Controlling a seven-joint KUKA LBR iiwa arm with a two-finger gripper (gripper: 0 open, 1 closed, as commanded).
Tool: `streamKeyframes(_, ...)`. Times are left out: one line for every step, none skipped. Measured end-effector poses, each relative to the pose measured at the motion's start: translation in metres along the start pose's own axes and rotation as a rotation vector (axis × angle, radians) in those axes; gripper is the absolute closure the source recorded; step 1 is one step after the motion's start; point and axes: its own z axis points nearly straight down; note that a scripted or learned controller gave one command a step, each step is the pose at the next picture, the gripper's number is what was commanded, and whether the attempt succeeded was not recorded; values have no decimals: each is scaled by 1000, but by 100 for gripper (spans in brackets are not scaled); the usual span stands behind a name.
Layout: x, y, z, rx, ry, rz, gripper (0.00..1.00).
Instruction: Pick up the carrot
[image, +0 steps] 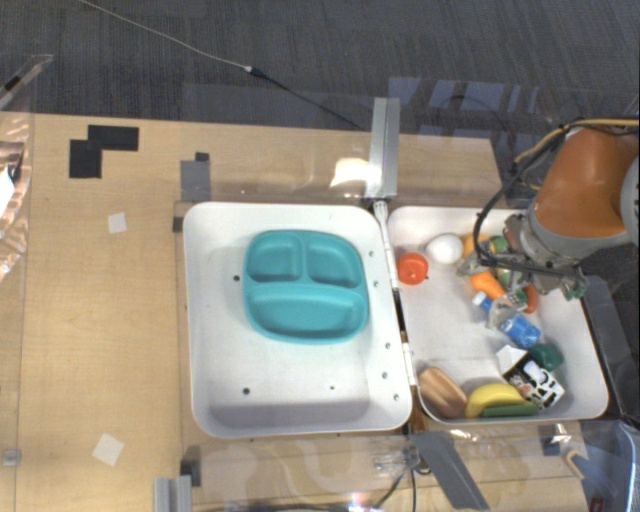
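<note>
Wooden bench (100, 330), pale and flat, fills most of the camera view, with dark carpet behind it at the top and black tape marks (100, 148) on its far left part. Two shallow white bins stand on it side by side. Inside the left bin (215, 390) lies a teal divided plate (305, 285), more or less in the middle, with two small compartments at the far side and one long compartment at the near side. The right bin (450, 340) holds many small things. An orange-red round object (412, 267) sits near its left wall, and a white egg-like object (443, 248) is just beside it. At the near edge I see a brown bread-like piece (442, 391), a yellow banana (497, 399) touching it, and a black and white box (537, 384) next to a dark green item (546, 354). A blue object (520, 329) lies between these and the arm. The arm (588, 185), grey with a big orange band, comes in from the right, and its gripper (505, 280) is low over the far right part of this bin. The carrot (487, 283), a small orange piece, is right at the gripper, touching or almost touching it. Whether the jaws are spread or pinching the carrot, I cannot tell, because the wrist hides them.
</note>
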Motion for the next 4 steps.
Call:
streamKeyframes(11, 22, 13, -5, 10, 133, 0)
streamKeyframes(-56, 20, 16, -5, 11, 378, 0)
streamKeyframes(-60, 19, 1, -2, -1, 374, 100)
streamKeyframes(-5, 34, 12, -5, 8, 144, 100)
